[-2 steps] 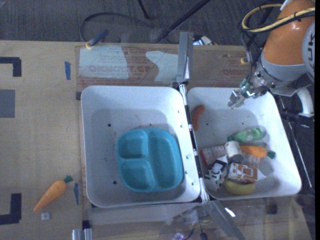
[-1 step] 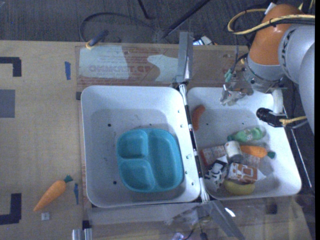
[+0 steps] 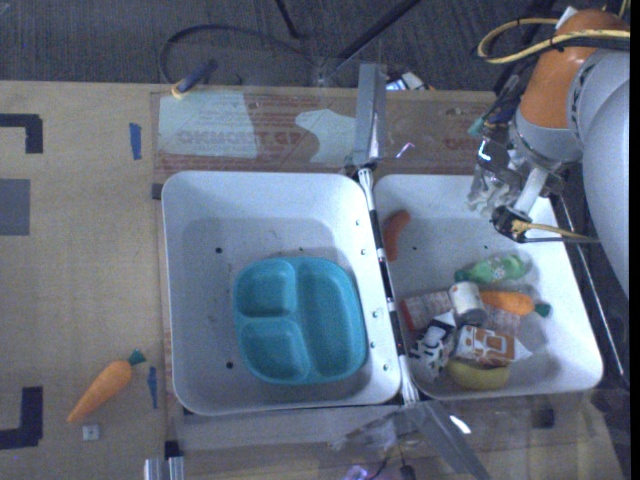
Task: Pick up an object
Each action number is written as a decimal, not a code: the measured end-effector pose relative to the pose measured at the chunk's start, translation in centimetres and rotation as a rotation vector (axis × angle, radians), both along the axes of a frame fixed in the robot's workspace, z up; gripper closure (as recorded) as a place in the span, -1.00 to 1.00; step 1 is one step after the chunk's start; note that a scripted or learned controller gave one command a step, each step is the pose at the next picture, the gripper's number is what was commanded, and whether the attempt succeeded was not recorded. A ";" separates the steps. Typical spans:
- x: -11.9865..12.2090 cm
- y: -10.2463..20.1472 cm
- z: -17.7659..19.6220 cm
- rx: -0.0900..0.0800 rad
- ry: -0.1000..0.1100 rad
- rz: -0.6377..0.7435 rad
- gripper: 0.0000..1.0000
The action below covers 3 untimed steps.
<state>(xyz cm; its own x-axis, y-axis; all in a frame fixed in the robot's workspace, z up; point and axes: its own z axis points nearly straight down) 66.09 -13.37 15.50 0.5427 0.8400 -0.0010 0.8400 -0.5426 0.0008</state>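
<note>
The right bin (image 3: pixel 560 268) holds a pile of small items along its front half. Among them are a green bottle (image 3: pixel 495 268), an orange carrot (image 3: pixel 510 302), a small white cup (image 3: pixel 465 297) and a printed carton (image 3: pixel 485 345). A yellow banana-like piece (image 3: pixel 478 374) and a black-and-white toy (image 3: pixel 432 343) lie there too. A reddish sausage (image 3: pixel 396 230) lies alone by the bin's left wall. My gripper (image 3: pixel 493 196) hangs over the bin's far right corner, above and apart from the pile, with nothing seen in it.
The left bin (image 3: pixel 200 208) holds a blue divided plate (image 3: pixel 300 320). A toy carrot (image 3: pixel 102 388) lies on the bench at the front left, outside the bins. A metal divider rail (image 3: pixel 378 258) runs between the bins. Yellow cables (image 3: pixel 540 30) loop above the arm.
</note>
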 end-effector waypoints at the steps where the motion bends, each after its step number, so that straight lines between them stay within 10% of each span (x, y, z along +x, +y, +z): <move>1: -3.6 0.2 3.9 0.002 0.003 -0.201 1.00; 2: 0.1 -4.1 1.4 0.001 0.001 -0.611 1.00; 3: -3.3 -4.5 2.7 0.002 0.004 -0.794 1.00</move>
